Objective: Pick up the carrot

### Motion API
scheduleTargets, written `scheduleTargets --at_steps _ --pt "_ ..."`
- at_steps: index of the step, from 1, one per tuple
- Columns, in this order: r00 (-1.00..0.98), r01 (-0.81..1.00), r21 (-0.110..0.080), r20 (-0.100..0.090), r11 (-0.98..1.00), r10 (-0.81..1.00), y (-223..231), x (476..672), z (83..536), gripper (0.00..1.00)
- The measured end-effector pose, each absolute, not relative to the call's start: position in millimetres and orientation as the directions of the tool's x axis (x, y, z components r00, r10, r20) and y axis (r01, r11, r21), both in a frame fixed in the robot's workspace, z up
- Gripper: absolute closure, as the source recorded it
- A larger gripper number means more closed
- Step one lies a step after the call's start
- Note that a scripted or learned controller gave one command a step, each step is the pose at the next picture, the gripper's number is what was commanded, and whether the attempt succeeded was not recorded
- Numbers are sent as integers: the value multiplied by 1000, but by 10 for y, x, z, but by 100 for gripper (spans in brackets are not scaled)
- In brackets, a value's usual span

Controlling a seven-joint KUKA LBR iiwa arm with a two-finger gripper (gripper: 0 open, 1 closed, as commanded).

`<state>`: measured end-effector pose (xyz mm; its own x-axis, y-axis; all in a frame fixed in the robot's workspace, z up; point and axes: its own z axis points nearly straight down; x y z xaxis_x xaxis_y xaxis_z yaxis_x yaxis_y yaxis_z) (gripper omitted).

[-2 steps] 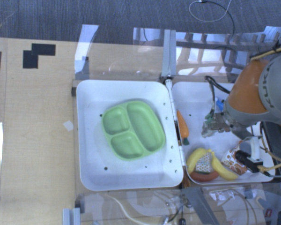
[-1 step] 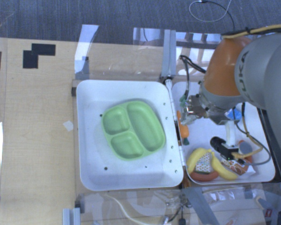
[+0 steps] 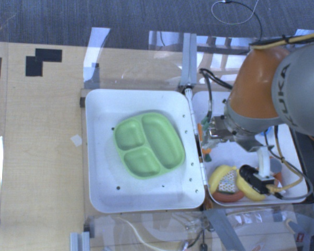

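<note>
The arm [image 3: 275,82] reaches in from the right, low over the right bin [image 3: 298,195], and its orange band and grey wrist cover much of that bin. The gripper [image 3: 212,132] sits at the bin's left wall, its metal parts partly hidden beneath the wrist; whether it is clenched or released cannot be told. A small orange piece, probably the carrot [image 3: 204,126], shows just beside the gripper at the left wall, with a bit of green below it. Near the front of the right bin lie a banana [image 3: 251,190] and other yellow and red toy food. The left bin [image 3: 102,192] carries a green divided plate [image 3: 149,145], lying flat. Both bins rest on the desk [image 3: 36,156].
</note>
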<state>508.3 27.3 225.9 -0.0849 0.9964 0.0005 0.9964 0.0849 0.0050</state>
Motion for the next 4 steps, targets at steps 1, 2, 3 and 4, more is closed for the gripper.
scheduleTargets --at_steps 1,2,3,4 --pt "-92 996 8 0 92 996 281 5096 2364 100" --pt "-100 995 12 -1 100 995 288 5109 2469 100" --pt "-108 994 16 -1 108 994 295 5122 2573 100" --pt "-495 869 8 -5 495 869 74 5014 3034 100"
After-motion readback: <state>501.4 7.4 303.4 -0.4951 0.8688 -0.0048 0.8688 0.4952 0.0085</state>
